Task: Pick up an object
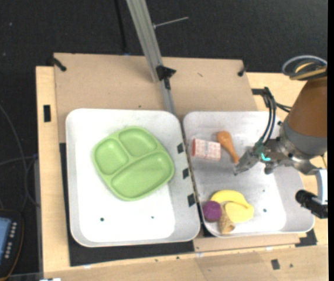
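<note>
In the right bin lie a small red-and-white box, an orange carrot-shaped piece, a yellow banana-like piece, a purple ball and a tan cone. My gripper hangs low over the middle of this bin, just right of the orange piece's lower end and above the yellow piece. Its two fingers stand apart, and only white bin floor shows between them. It holds nothing.
The left bin bears a green divided plate. A slanted metal pole rises from the back between the bins. The arm's grey and orange body covers the right bin's far right side.
</note>
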Robot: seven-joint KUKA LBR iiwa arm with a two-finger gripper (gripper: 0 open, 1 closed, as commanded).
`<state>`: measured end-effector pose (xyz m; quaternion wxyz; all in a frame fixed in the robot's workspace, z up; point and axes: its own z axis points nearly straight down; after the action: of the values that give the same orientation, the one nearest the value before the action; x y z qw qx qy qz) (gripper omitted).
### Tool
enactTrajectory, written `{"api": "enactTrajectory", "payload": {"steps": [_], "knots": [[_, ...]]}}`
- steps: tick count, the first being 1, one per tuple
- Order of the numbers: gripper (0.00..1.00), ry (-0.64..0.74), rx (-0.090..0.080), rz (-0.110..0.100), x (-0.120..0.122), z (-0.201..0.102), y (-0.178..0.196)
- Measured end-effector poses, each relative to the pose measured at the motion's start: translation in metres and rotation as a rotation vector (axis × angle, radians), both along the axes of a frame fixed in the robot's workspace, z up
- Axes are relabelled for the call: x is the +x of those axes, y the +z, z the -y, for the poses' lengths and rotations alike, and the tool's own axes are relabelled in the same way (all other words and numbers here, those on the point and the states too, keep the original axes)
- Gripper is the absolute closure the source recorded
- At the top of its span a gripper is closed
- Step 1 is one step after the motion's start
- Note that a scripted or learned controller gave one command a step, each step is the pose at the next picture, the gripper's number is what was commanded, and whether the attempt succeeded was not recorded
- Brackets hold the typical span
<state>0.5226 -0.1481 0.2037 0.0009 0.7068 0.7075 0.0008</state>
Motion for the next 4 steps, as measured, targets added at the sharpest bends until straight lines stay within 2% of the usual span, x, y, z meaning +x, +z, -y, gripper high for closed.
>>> {"api": "enactTrajectory", "payload": {"steps": [1,2,3,4], "knots": [[0.0,-0.001,0.0,-0.007,0.0,-0.003,-0.063],[0.0,-0.002,-0.001,-0.003,0.0,-0.002,-0.105],[1.0,-0.007,-0.002,0.003,0.001,0.0,-0.092],[1.0,0.002,-0.003,0.006,0.006,0.002,-0.027]]}}
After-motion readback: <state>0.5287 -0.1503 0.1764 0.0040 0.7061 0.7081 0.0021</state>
